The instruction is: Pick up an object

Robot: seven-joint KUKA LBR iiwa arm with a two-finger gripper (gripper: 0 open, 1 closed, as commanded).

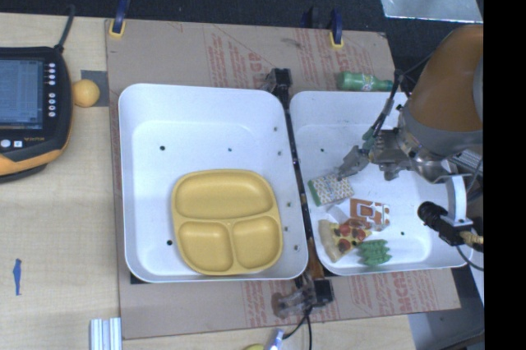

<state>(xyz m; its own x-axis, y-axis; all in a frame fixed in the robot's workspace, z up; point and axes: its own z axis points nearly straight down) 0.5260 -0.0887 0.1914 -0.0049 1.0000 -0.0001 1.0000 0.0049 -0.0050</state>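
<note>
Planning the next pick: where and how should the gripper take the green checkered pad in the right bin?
Probably from above, across the narrower width of the green checkered pad. It lies flat, tilted, near the divider; the gripper hangs beside its upper right corner.

Open floor behind yellow tray (227,220)

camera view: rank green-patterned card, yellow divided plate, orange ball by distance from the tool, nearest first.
From the tool:
1. Green-patterned card, right bin, just below-left of the tool.
2. Yellow divided plate, left bin, lower middle.
3. Orange ball, on the bench left of both bins, by the pendant.
</note>
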